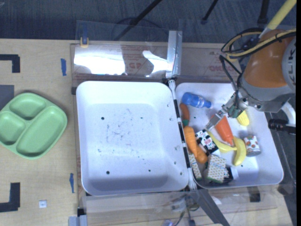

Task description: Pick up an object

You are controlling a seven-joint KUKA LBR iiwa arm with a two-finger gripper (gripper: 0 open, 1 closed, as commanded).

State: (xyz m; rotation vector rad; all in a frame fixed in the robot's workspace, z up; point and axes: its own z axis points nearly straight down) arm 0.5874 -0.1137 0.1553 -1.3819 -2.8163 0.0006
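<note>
**Arm reaching into the right bin over the pile of objects**

Wooden bench (37, 182) is carrying two shallow white bins side by side, and behind them a clear plastic sheet is standing and is reflecting the light. On the left part of the bench a green divided plate (31, 125) is lying, well apart from the bins. Left bin (94, 98) is showing only its white floor with some faint marks.

Right bin (268, 173) is holding a crowd of small things. A blue bottle (195, 100) is lying near the far wall. An orange carrot-like piece (194, 144) is lying along the left wall, just beside a small black and white item (205, 140). Two yellow bananas (231, 149) are lying toward the near side, and a checkered packet (217, 167) is resting at the near wall.

The grey arm with the orange band is coming in from the right, and the gripper (225, 114) is hanging low over an orange cone-shaped object (225, 131), which is lying in the middle of the right bin. The fingers are pointing down to the left, but whether the jaws are released or clenched I cannot tell
</note>
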